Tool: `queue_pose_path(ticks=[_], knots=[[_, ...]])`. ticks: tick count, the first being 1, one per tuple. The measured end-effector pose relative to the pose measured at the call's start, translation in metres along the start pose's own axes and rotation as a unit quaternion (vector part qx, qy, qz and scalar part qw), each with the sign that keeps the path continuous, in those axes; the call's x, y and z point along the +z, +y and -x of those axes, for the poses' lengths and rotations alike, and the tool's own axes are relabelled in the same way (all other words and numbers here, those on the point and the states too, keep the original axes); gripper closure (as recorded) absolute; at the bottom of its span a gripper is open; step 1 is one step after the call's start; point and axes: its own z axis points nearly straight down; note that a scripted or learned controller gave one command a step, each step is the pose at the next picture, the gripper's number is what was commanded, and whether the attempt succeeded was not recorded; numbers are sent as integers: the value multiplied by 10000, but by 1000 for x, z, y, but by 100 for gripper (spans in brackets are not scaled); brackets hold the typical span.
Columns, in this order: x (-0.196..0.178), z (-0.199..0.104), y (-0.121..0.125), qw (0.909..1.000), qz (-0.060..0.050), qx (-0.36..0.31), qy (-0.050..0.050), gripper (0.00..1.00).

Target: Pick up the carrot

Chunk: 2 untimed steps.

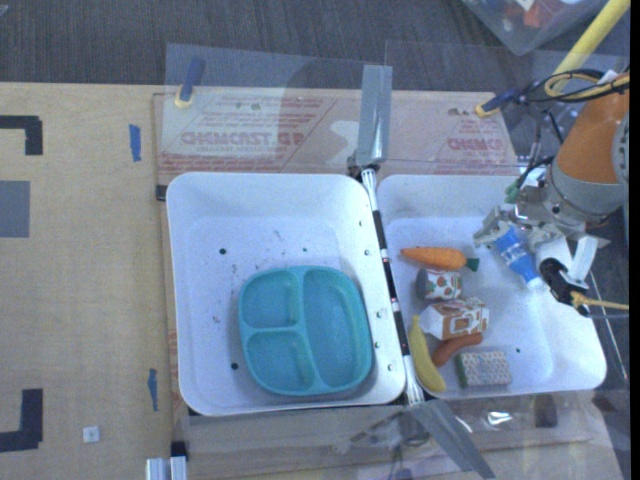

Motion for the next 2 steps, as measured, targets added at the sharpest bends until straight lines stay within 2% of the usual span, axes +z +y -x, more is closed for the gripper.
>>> queue_pose_path(ticks=[1,2], knots=[[-10,3,0,10000,5,4,-33,100],[-95,-72,19,9977,1,-681,-47,100]])
